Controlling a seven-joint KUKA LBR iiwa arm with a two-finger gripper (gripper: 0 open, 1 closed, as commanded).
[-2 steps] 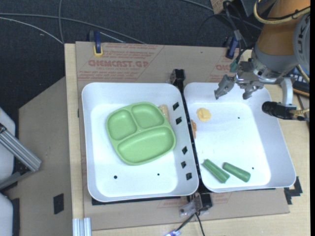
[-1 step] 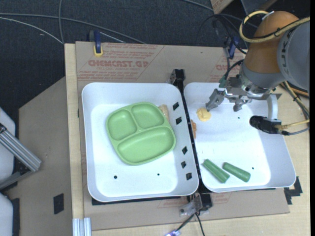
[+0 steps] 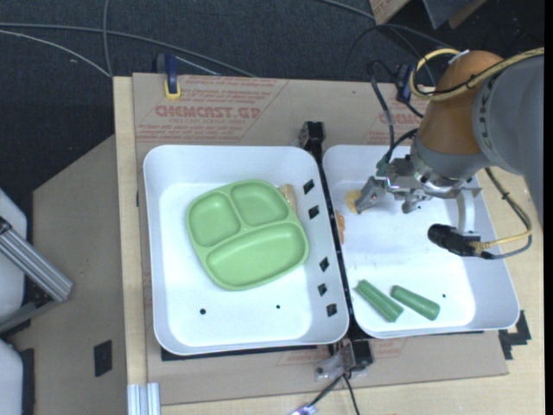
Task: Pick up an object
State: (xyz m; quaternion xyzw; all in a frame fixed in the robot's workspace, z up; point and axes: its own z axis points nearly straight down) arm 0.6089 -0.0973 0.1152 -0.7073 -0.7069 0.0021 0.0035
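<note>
In the right bin [image 3: 484, 314], two green cylinders lie near the front edge, one [image 3: 378, 301] left of the other [image 3: 416, 302]. A small orange piece [image 3: 353, 201] rests by the bin's left wall, and a second orange bit [image 3: 340, 226] sits just below it against the divider. My gripper [image 3: 390, 196] hangs over the back left part of this bin, fingers pointing down and spread, with nothing between them. Its left finger [image 3: 369, 194] is just right of the orange piece. The green cylinders are well in front of it.
The left bin [image 3: 173, 318] holds a green divided plate [image 3: 248, 233] with a tan item [image 3: 288, 195] at its back right rim. A black cable plug [image 3: 451, 237] hangs from the wrist over the right bin. The arm's grey and orange body [image 3: 467, 102] covers the back right corner.
</note>
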